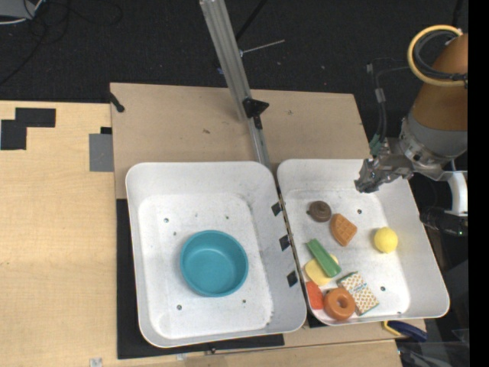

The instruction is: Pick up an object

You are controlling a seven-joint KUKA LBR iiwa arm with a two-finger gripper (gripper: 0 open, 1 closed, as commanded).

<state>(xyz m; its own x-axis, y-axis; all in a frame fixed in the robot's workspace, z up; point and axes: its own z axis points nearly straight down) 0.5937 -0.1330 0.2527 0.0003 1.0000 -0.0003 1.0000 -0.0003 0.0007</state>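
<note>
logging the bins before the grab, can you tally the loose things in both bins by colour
Teal: 1, the bowl in the left bin
Brown: 1, the round piece
Orange: 2, the waffle-like piece and the ring
Yellow: 2, the ball and the piece under the green one
Green: 1, the stick
Patterned: 1, the checked piece
Total: 8

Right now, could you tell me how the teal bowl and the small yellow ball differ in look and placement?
The round teal bowl is far larger than the small yellow ball. The bowl is an open, hollow dish, while the ball is a solid-looking sphere. The bowl sits alone in the left white bin; the ball lies in the right white bin among several other small items. Both rest on a bin floor, apart from the gripper.
</note>
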